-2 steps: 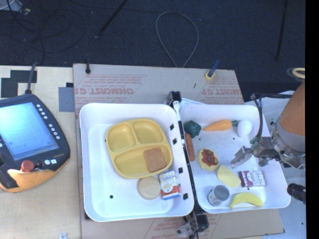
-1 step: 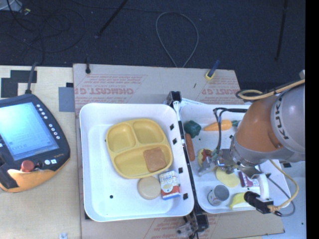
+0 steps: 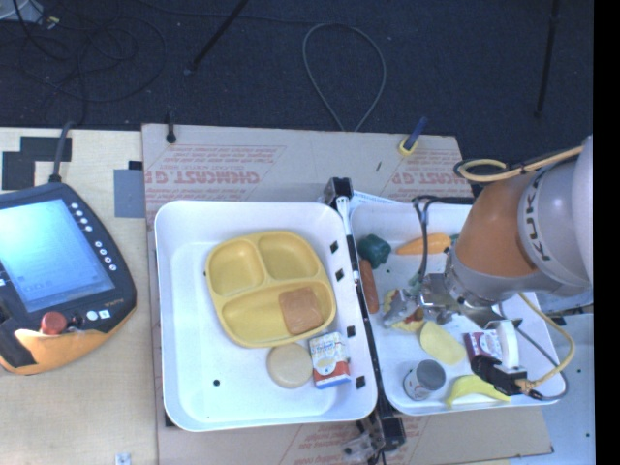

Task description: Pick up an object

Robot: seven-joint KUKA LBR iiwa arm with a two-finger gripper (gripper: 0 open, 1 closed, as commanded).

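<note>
Yellow pc [image 3: 441, 343] in rt bin [image 3: 387, 223], just below jaws [image 3: 405, 310]; jaw state unclear.

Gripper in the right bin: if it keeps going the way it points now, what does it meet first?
The gripper points toward the left side of the right bin. The hot dog by the divider looks first in line, though depth is unclear.

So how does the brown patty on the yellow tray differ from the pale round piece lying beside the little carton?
The brown patty is squarish and reddish-brown; the pale round piece is a cream disc. The patty lies in the yellow tray, in its large lower compartment; the disc rests on the left bin floor, next to the carton. Both lie flat in the left bin.
</note>
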